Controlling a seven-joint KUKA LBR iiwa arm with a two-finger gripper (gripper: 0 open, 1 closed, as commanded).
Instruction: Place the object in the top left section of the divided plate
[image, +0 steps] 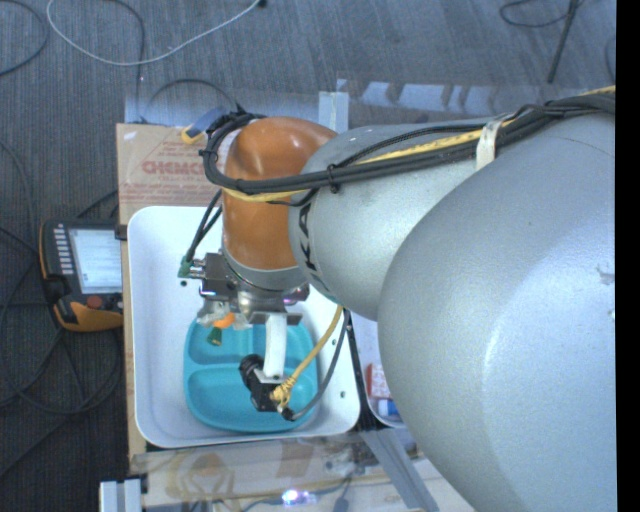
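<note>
A teal divided plate (212, 402) lies in the near part of the left white bin (152, 290). My gripper (226, 322) hangs low over the plate's far left section, under the orange wrist band. A small orange thing (227, 320) with a green bit (213, 338) beside it shows right at the gripper's tip, above that section. I cannot tell whether it is held or resting on the plate. The arm hides the plate's far right part and much of the bin.
The big grey arm covers nearly all of the right bin; a sliver with a red and blue item (378, 388) shows by the left bin's right wall. A cardboard sheet (160, 170) lies behind the left bin. A pendant (82, 268) sits left of the bench.
</note>
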